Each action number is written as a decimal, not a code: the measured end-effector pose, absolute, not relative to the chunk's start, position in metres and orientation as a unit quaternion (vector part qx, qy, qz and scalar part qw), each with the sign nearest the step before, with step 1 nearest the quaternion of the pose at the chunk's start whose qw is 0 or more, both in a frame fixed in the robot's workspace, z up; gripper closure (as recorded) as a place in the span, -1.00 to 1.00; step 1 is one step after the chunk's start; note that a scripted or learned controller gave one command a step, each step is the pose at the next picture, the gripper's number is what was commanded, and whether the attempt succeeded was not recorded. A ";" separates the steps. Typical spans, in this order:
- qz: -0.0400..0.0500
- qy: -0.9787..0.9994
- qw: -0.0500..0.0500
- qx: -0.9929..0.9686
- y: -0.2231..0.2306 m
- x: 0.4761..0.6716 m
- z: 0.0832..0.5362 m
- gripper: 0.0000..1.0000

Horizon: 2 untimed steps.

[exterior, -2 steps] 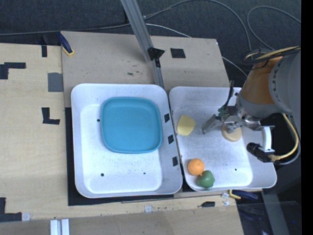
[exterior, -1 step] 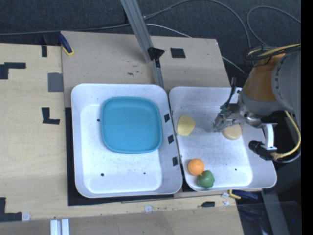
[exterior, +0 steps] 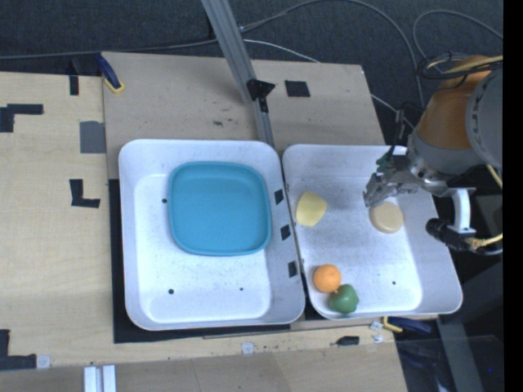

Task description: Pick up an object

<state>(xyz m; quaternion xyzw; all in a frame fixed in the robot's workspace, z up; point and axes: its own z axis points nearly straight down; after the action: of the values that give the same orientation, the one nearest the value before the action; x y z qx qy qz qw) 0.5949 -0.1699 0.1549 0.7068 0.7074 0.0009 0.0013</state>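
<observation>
The right bin holds a pale yellow lemon-like object near its left wall, an orange ball and a green object at the front, and a cream round object toward the right. My gripper hangs low over the right bin, its metal fingers just above and left of the cream object, close to touching it. Nothing shows between the fingers.
The left bin carries a blue square plate. A grey metal pole slants across the bench behind the bins. Cables and the arm's body crowd the right side.
</observation>
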 end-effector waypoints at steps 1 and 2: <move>0.001 0.708 0.001 0.707 -0.163 0.600 0.200 1.00; 0.001 0.707 0.002 0.707 -0.163 0.600 0.252 1.00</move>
<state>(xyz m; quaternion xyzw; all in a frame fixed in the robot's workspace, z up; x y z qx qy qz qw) 0.6004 -0.1632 0.2521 0.7069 0.7073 0.0011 0.0017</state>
